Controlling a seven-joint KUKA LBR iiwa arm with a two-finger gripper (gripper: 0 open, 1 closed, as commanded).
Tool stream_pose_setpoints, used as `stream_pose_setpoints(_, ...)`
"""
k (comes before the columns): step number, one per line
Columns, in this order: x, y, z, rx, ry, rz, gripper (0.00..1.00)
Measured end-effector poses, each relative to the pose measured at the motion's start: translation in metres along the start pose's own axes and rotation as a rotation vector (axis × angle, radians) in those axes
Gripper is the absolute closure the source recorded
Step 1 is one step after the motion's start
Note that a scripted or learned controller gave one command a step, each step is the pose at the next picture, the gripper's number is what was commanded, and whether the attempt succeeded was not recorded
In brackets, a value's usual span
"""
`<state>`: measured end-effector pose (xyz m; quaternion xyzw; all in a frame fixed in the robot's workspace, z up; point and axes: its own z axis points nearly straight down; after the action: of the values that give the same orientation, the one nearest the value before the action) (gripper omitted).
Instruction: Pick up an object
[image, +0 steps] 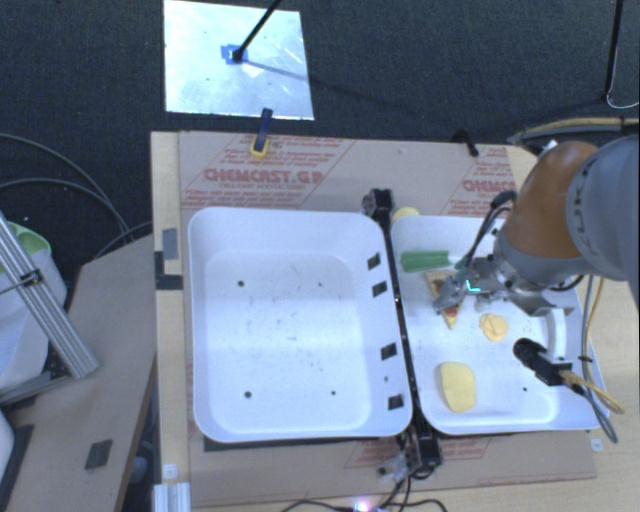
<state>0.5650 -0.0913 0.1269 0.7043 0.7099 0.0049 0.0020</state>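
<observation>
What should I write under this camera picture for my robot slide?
Robot arm's gripper lowered into the right bin, among a green item and two yellow pieces.

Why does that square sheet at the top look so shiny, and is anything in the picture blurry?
In the camera view, the metal sheet on the dark floor mirrors the overhead light, hence its pale glare. The left bin is evenly lit with faint shadows along its walls. The arm is soft-edged, being close to the lens, and the gripper is too small and murky to read clearly.
</observation>
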Motion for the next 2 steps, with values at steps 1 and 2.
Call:
stream_pose_setpoints(1, 0.008, 0.088, 0.04, 0.001, -0.005, 0.0, 0.0)
stream_pose_setpoints(2, -0.02, 0.104, 0.042, 0.005, -0.005, 0.007, 0.0)
